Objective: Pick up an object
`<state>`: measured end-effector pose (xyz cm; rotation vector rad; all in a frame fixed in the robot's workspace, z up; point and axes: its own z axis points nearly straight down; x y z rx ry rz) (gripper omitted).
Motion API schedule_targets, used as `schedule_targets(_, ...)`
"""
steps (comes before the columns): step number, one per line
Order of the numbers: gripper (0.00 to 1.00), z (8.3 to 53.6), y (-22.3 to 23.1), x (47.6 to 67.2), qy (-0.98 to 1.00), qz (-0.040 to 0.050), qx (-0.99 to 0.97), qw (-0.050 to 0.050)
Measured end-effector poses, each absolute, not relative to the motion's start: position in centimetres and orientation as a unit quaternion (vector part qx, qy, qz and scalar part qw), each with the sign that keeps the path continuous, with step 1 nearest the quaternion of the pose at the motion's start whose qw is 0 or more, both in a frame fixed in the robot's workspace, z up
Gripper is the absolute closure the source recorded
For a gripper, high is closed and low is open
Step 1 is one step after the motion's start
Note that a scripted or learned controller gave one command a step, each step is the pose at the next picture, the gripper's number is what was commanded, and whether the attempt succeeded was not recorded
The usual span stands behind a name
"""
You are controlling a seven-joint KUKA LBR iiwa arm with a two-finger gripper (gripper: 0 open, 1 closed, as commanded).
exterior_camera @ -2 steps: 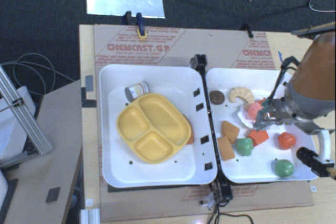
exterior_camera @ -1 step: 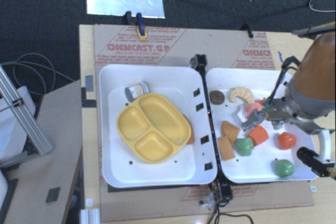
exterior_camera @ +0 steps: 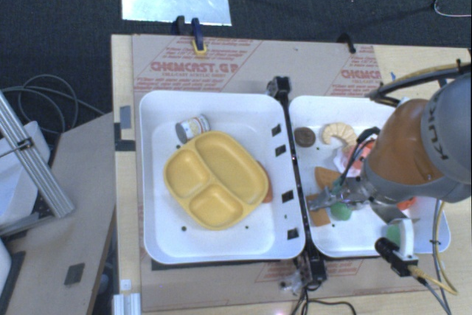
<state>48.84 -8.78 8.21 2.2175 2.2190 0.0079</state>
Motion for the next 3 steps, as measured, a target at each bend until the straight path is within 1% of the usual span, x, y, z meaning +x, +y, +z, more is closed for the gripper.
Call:
schedule_targets(1, 1.00, 9.8, -8.8, 49.0, 0.708, 0.0043, 0.706, 0.003)
schedule_targets(2, 1.00, 18.9, -1.7, 48.9, 0.711, 0.0044, 0.703, 0.002)
schedule_targets(3, 1.00, 18.4, 0.9, 48.7, 0.710, 0.0014, 0.704, 0.001)
